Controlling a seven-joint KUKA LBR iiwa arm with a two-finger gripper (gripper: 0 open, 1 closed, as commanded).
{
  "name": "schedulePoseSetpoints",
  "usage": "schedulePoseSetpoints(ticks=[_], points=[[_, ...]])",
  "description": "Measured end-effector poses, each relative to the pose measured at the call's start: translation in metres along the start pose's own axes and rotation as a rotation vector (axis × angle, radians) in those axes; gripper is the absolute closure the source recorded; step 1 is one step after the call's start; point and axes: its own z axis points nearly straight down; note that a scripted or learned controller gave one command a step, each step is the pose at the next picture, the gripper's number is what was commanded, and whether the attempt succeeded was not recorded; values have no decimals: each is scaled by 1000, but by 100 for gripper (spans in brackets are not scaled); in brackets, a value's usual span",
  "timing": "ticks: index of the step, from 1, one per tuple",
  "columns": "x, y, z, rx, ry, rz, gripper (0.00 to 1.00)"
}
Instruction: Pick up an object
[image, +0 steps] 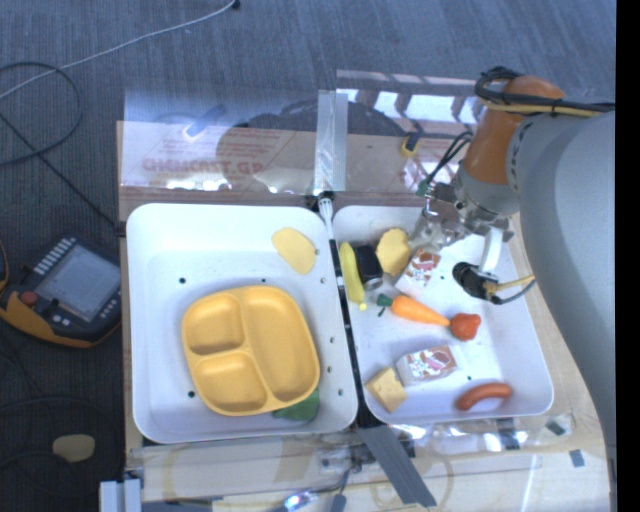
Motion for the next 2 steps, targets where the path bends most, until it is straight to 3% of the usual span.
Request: schedulePoseSetpoints(ticks=[1, 2], points=[[-3, -4, 11, 11, -4, 4, 0], [-34, -30, 26, 15, -2, -69, 0]])
